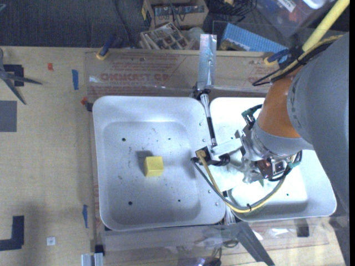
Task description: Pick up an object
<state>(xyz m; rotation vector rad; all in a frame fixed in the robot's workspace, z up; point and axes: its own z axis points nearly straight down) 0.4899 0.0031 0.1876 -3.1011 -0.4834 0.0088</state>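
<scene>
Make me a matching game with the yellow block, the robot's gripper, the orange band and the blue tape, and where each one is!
Things:
1. yellow block
2. gripper
3. orange band
4. blue tape

Places:
A. over the right bin
B. on the wooden bench, left of both bins
C. on the floor of the left bin
D. on the arm, just above the wrist

Pairs: 1-C, 2-A, 3-D, 4-B

Yellow cube in left bin; gripper over right bin.
</scene>
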